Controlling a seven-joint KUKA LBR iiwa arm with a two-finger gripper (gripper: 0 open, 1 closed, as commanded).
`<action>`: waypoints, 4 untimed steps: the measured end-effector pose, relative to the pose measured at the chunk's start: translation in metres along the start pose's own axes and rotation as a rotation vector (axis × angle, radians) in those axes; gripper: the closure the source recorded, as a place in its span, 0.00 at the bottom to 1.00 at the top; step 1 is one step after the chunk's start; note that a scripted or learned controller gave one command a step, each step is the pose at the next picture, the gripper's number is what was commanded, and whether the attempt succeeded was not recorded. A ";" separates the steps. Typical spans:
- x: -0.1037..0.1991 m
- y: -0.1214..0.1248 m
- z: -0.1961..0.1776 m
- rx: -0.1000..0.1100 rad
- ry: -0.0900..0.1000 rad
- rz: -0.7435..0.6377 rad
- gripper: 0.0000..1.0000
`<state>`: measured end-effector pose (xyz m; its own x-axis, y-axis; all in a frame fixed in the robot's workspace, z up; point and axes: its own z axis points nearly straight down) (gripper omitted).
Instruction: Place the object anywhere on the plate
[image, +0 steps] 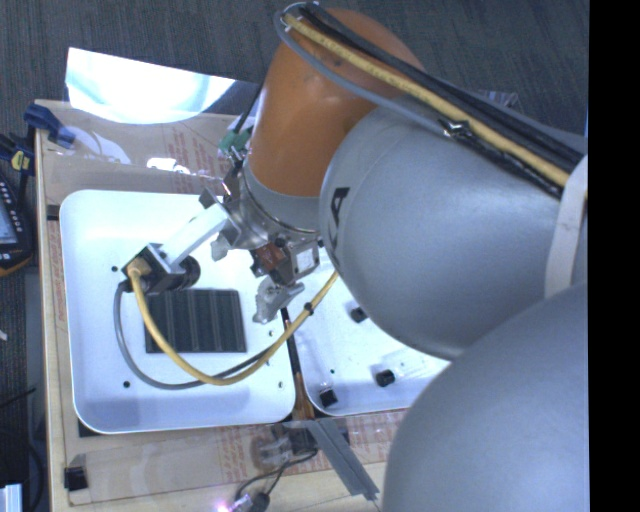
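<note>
A dark ribbed rectangular plate (195, 321) lies flat in the left white bin (90, 300), left of its middle. My gripper (270, 298) hangs over the right edge of that bin, just right of the plate and close to the wall between the two bins. The big grey arm and its orange band cover most of it from above. I see nothing clearly held under the gripper. Three small black objects (383, 378) lie in the right bin (350, 400), below and right of the gripper.
The arm covers most of the right bin. A yellow cable loops across the plate's lower edge and the left bin's floor. The wooden bench edge (180, 460) runs along the front, with a small metal bracket (285, 445) on it.
</note>
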<state>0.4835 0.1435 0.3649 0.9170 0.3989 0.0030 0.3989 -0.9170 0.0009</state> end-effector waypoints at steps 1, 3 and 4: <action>-0.021 0.031 -0.047 0.002 -0.001 -0.123 1.00; 0.097 0.021 0.164 0.006 -0.007 -0.544 1.00; 0.110 0.103 0.101 0.005 -0.006 -0.265 1.00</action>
<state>0.6262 0.0926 0.2642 0.7805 0.6251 -0.0022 0.6251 -0.7805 -0.0038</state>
